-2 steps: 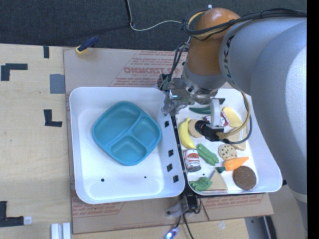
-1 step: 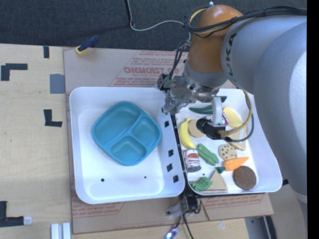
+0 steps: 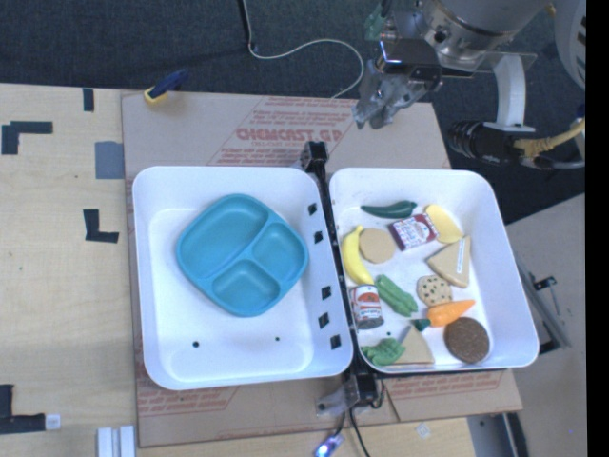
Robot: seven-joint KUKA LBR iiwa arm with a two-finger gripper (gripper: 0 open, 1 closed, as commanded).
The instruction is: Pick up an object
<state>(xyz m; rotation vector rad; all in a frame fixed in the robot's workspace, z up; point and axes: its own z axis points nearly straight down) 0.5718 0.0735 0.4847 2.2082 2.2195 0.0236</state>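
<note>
- Left white bin (image 3: 157, 284): holds a blue divided plate (image 3: 242, 253) with three compartments, lying a bit toward the bin's back and centre, tilted relative to the bin walls.
- Black clips run along the seam where the two bins meet (image 3: 328, 255).
- Right white bin (image 3: 504, 255): full of toy food, all candidates for the pick.
- Along its left wall: yellow banana (image 3: 354, 256), then a small can (image 3: 367, 306) nearer the front, then a green leafy piece (image 3: 383, 353) at the front-left corner.
- Back middle: dark green pepper (image 3: 389, 209); just in front of it a tan round cookie (image 3: 377, 246) touching the banana, and a dark red packet (image 3: 413, 231).
- Back right: yellow-and-red piece (image 3: 443, 223) touching the packet.
- Centre: green pickle-like piece (image 3: 396, 294), small chip cookie (image 3: 433, 289), pale cheese wedge (image 3: 451, 263) toward the right wall.
- Front: orange carrot (image 3: 447, 313), brown round patty (image 3: 467, 340) near the front-right corner, tan sandwich slice (image 3: 415, 349) beside the leafy piece.
- Gripper (image 3: 377, 115): up above the cardboard behind the right bin's back-left corner, well apart from all the food, nothing between the fingers; how wide the claw stands, can't tell from this angle.
- Blue-and-yellow clamp (image 3: 165, 85) at the cardboard's back-left corner.
</note>
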